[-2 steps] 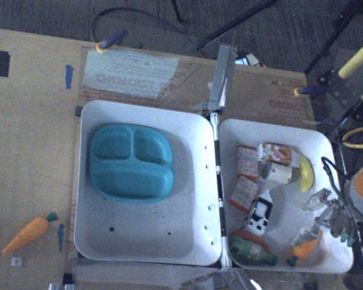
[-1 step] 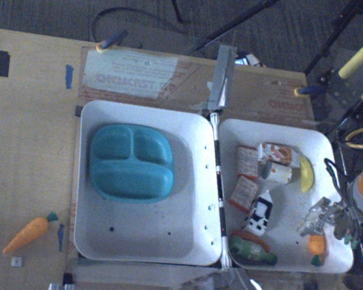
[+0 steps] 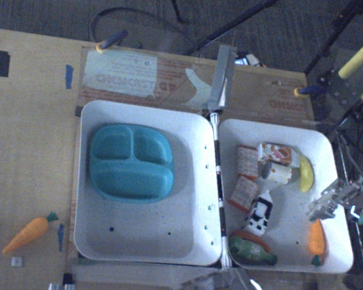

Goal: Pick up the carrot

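Nearest us, along the lower edge of the right bin (image 3: 334, 266), lies the carrot (image 3: 316, 240), a small orange piece with its green end pointing down toward the bin's front corner. It sits close against the right wall, well apart from the green vegetable (image 3: 252, 249) and the black-and-white cow toy (image 3: 259, 216) in the bin's middle. A second carrot (image 3: 27, 234) lies on the bench outside the left bin (image 3: 183, 240), out of the arm's way; we judge the one in the right bin to be the target.

Just above the carrot hangs the gripper (image 3: 324, 206), its metal fingers pointing down and toward the bin's middle, the tips a little short of the carrot's top end. We cannot tell whether the fingers stand apart or together; they blur into one pale shape.

To do this step well, we would bring the gripper squarely over the carrot's thicker middle, turn the fingers across its length, and mind the bin wall beside it, which leaves little room for the outer finger.

Farther back lie the banana (image 3: 306, 174) and some small packets (image 3: 247, 162); the blue tray (image 3: 131, 162) rests in the left bin.
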`<state>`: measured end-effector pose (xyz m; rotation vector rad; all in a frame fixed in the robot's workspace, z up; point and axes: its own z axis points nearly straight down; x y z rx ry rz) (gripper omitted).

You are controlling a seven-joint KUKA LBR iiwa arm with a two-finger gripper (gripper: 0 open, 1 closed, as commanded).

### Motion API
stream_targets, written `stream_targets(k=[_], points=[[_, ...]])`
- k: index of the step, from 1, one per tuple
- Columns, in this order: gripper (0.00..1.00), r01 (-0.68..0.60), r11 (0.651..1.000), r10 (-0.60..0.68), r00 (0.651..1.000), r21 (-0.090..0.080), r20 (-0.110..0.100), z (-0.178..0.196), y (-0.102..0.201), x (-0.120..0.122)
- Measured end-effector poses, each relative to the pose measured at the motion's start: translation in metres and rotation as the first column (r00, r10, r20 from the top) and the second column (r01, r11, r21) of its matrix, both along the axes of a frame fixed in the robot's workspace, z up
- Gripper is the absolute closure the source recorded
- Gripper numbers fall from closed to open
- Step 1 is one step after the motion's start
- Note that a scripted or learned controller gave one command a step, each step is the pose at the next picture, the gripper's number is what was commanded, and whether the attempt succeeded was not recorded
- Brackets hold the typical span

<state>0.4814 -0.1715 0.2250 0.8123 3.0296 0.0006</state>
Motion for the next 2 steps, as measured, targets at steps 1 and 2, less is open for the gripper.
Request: stream_targets(k=[1, 2], points=[[1.00, -0.089, 0.996, 0.089, 0.996, -0.002, 0.002, 0.0452, -0.0071, -0.0002], [0.00, -0.089, 0.996, 0.089, 0.996, -0.002, 0.002, 0.0451, -0.0073, -0.0003]])
